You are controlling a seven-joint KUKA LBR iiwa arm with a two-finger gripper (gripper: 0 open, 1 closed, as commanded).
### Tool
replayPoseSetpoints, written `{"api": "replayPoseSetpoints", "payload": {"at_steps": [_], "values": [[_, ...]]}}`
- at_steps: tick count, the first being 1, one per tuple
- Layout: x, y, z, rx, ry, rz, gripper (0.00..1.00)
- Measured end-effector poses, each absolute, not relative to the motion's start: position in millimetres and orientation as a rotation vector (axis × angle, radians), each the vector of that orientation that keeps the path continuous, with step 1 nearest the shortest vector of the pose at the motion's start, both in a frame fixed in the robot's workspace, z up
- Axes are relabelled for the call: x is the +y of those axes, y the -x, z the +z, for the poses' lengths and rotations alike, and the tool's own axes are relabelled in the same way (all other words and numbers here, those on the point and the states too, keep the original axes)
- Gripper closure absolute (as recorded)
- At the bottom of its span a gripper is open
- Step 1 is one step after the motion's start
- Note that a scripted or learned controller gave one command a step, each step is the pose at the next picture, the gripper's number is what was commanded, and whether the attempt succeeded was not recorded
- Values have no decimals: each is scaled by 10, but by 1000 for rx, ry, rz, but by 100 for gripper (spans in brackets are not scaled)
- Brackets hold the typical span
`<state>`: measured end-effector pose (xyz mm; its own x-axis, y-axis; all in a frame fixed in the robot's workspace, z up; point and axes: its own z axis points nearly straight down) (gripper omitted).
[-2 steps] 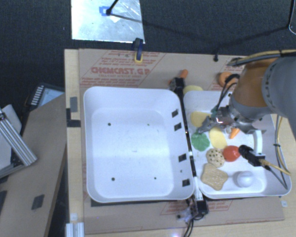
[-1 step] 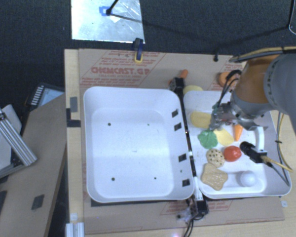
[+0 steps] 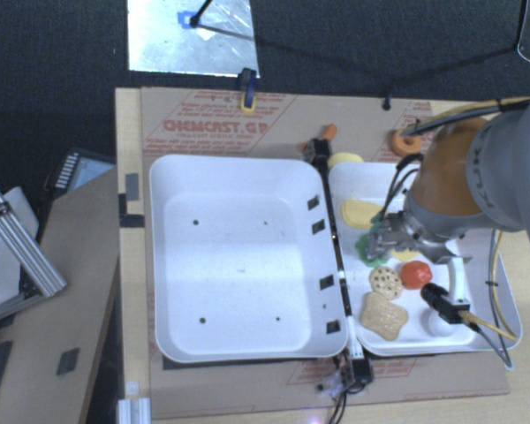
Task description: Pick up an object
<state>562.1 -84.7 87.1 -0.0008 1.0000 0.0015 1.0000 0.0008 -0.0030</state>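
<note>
One gripper (image 3: 380,239) low in the right bin (image 3: 503,307), over a green piece (image 3: 368,253); grip state impossible to tell. Just beside: round cracker (image 3: 385,280), red tomato (image 3: 415,274), tan biscuit (image 3: 384,316), yellow slice (image 3: 360,212). Probably light, stiff, smooth toys; best pinched across narrow sides.

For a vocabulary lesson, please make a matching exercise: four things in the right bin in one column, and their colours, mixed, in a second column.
Things:
1. tomato
2. round cracker
3. item under the gripper
4. flat piece near the bin's top

Colours:
A. green
B. yellow
C. red
D. tan with dark dots

Pairs: 1-C, 2-D, 3-A, 4-B
</note>
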Motion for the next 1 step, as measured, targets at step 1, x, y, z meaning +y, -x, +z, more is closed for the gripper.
{"api": "replayPoseSetpoints", "payload": {"at_steps": [1], "values": [[-400,-6042,1912,-2238,2217,-15,100]]}}
